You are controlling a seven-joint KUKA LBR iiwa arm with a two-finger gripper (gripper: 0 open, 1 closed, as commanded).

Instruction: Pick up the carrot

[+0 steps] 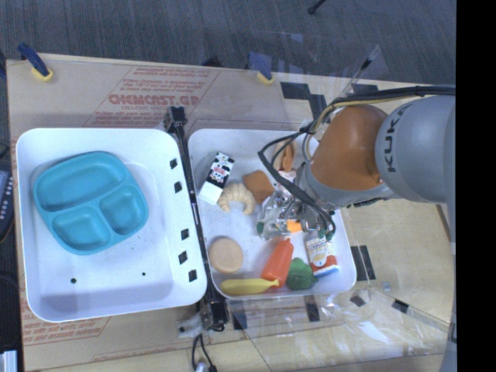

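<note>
You will find the carrot lying in the right bin, leafy end near the front wall, with the pincer poised just above its tip; its opening cannot be told.

I see a blue divided plate in the left bin. In the right bin lie a black-and-white carton, a croissant, a brown block, a tan disc, a banana and what may be a small juice box.
</note>
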